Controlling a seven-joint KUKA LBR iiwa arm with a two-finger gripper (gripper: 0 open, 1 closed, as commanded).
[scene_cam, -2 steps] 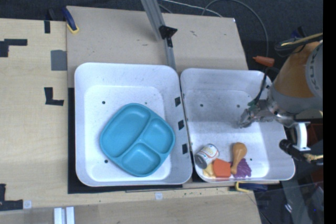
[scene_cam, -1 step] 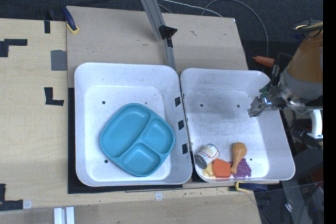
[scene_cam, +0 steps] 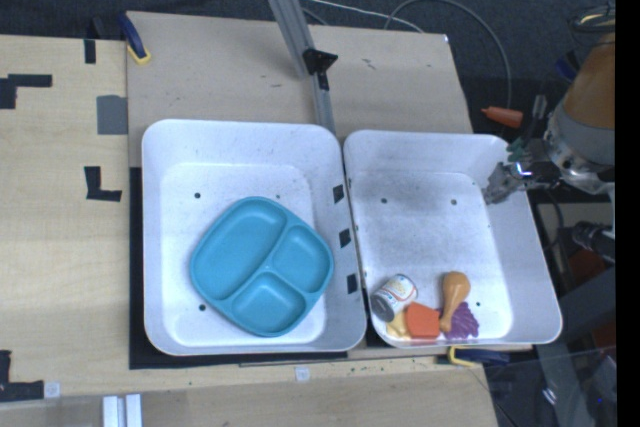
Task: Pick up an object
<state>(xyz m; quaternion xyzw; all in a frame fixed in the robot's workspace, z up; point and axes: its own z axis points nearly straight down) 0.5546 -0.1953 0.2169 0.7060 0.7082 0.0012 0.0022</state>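
1. The objects to pick lie in a cluster at the near edge of the right bin (scene_cam: pixel 520 245), all touching or nearly so.
2. A small can (scene_cam: pixel 395 293) lies on its side at the cluster's left, close to the bin's near-left corner.
3. Just right of it sits an orange block (scene_cam: pixel 423 321), with a yellow piece (scene_cam: pixel 398 325) against its left side.
4. A tan drumstick (scene_cam: pixel 454 295) stands over the block, its round end away from the near wall.
5. A purple toy (scene_cam: pixel 464 322) lies at the cluster's right, beside the drumstick's lower end.
6. The gripper (scene_cam: pixel 498 183) hangs over the right bin's far-right rim, well apart from the cluster; nothing is seen between its fingers, and whether they are spread or closed cannot be told.
7. The left bin (scene_cam: pixel 170 155) holds a blue divided plate (scene_cam: pixel 262 265), set toward its near half.
8. Both bins rest on the bench (scene_cam: pixel 60 145).
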